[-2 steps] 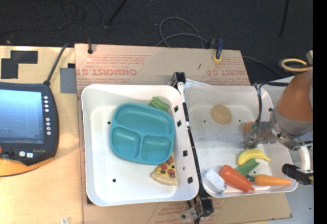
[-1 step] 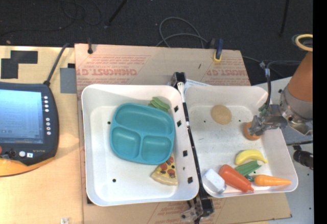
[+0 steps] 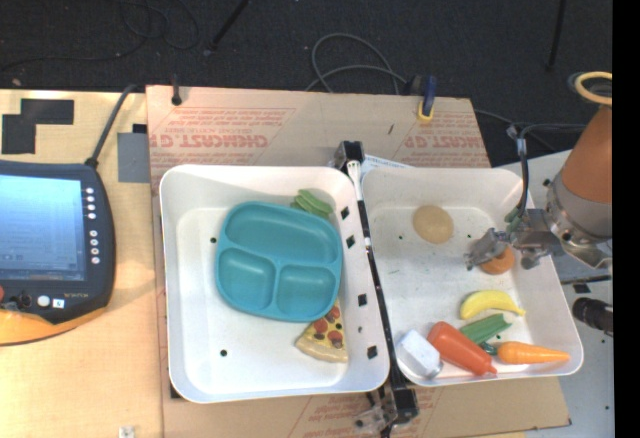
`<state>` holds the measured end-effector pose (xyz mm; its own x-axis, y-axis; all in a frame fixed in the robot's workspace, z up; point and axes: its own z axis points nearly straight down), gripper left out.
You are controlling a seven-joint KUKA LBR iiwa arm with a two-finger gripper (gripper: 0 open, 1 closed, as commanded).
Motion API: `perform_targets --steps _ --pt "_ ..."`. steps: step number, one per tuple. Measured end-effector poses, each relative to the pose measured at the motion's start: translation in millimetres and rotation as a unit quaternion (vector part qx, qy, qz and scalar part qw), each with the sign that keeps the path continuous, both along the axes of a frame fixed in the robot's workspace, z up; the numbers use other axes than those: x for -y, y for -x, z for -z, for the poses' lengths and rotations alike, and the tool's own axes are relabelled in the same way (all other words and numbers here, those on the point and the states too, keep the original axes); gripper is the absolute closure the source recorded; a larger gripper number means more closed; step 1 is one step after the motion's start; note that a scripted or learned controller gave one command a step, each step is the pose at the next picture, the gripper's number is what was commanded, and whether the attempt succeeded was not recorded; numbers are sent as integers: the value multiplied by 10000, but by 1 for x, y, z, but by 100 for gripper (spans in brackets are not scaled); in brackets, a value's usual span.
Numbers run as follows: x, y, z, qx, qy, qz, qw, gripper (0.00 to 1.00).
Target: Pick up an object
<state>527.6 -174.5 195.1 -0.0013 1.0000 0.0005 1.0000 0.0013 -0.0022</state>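
- Over at 3 o'clock in the right bin (image 3: 452, 184), the gripper (image 3: 497, 253) sits low on a small orange object (image 3: 497, 262), which is right at its tips.
- Can't tell if the pincer is released or clenched, too dark and small.
- Looks like the grasp step to me.
- Next move calls for a firm close, then a straight lift clear of the banana (image 3: 490, 303) at 6 o'clock.

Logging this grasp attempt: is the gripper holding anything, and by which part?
Cannot be told. The gripper sits low in the right bin, right against a small orange object, but the view does not show that object between its fingers.
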Motion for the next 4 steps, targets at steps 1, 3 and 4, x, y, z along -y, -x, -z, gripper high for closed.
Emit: perform_targets --steps 1,3,4 --pt "40 19 111 -1 -1 22 10000 0" --pt "-17 7 -22 60 1 -28 10000 100" --pt "-38 -33 -33 19 3 -11 10000 100"
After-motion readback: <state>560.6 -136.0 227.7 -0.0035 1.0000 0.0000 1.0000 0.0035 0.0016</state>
